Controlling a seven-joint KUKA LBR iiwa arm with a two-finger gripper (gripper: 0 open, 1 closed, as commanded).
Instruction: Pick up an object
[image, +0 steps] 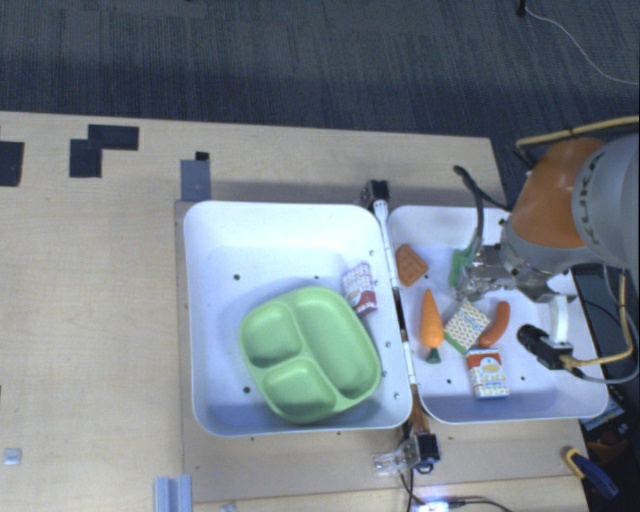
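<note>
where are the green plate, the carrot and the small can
green plate (345, 340), camera view, rim wall between compartments
carrot (430, 318), camera view, middle of the orange body
small can (360, 288), camera view, its labelled side

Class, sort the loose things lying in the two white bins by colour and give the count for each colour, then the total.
Green: 2, plate, block
Orange: 3, carrot, wedge, sausage
Patterned packets: 3, can, sachet, carton
Total: 8

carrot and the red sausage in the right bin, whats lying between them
In the camera view, a small checkered packet lies between the carrot and the red sausage, tilted like a diamond.
</note>
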